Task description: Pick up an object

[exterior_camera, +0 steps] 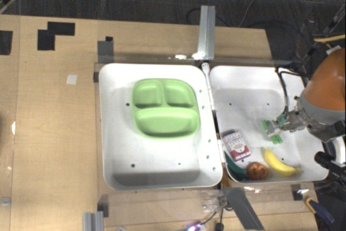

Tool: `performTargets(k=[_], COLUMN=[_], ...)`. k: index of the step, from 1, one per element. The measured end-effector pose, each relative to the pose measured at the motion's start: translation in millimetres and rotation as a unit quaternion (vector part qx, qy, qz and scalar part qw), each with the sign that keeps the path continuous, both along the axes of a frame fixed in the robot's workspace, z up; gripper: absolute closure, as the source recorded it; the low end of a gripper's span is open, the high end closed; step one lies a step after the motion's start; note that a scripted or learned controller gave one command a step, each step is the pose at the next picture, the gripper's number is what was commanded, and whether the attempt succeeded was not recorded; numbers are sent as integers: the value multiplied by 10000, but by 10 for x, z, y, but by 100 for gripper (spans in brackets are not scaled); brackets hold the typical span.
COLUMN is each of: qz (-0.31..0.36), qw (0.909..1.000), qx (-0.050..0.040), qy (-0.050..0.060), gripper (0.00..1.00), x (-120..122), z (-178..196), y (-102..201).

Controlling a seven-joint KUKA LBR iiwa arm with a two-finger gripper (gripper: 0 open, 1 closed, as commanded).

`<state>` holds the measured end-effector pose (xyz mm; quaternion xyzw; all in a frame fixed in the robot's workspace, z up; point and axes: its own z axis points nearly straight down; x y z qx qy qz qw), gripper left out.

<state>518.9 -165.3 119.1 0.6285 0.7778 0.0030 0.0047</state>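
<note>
Left bin (pixel 113 132) carries a green divided plate (pixel 165 107) upside-down at centre; right bin (pixel 243 84) has a card box (pixel 235 143), dark green bowl (pixel 236 170) and reddish fruit (pixel 258 171) crowding the near edge beside the curved yellow banana (pixel 280 163), my gripper (pixel 277 130) low above it, grip state unclear.

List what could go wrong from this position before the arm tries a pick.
1. The gripper hangs over bare floor of the right bin, above the banana; closing here would likely catch nothing.
2. The banana, the small card box and the reddish fruit crowd the bin's near corner, so reaching for one may knock the others.
3. The banana lies close to the near wall, which may block the gripper.
</note>
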Motion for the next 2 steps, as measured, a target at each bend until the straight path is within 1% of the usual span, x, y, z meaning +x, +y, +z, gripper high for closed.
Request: performTargets(k=[1, 2], qz=[-592, -590], qw=[9982, 9983], qx=[5, 4], qy=[25, 29], gripper=[100, 0], x=[540, 538], z=[983, 981], y=[352, 350])
